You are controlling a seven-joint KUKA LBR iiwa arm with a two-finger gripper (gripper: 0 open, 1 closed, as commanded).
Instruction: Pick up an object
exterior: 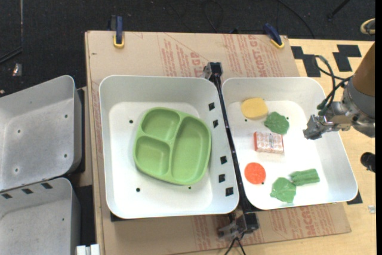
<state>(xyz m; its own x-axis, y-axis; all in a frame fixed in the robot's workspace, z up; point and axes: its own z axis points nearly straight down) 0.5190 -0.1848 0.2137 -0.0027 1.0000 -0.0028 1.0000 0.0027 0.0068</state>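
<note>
The right bin (334,155) holds a yellow oval piece (254,107), a green leafy piece (277,123), a pink-and-white wrapped packet (269,143), an orange disc (255,173), a green block (305,177) and another green leafy piece (283,190). My gripper (313,129) hangs over the bin's right side, to the right of the upper leafy piece and apart from it. Nothing shows between its fingers.
The left bin (113,146) carries a light green divided tray (173,145). Black clips line the seam between the bins. A grey metal panel (36,128) lies off the bench to the left. Clamps hold the board's far edge.
</note>
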